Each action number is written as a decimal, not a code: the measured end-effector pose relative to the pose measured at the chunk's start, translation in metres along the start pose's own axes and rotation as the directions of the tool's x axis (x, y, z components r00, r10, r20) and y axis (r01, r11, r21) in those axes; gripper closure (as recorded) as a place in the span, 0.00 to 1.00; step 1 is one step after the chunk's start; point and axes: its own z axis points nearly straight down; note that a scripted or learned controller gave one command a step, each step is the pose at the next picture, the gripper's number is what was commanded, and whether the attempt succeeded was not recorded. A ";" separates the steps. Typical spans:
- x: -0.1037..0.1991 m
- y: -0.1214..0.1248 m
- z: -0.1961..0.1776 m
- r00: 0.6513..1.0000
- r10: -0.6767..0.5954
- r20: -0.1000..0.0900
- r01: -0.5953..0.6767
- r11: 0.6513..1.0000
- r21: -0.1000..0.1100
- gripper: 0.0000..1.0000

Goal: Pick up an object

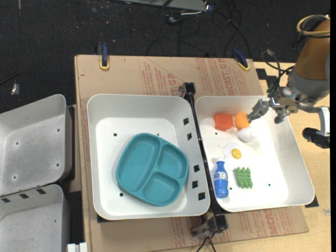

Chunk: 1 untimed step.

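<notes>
Objects for picking lie in the right bin: an orange block touching an orange ball, a white ball just below them, a small yellow piece, a blue bottle lying by the divider, and a green ridged piece beside it. Over the bin's upper right rim hangs the gripper, jaws spread with nothing between them, one finger near the orange ball. Next door, the left bin holds a teal divided tray
</notes>
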 end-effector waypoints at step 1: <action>0.000 0.003 -0.009 1.000 -0.003 0.003 0.003 1.000 -0.014 0.00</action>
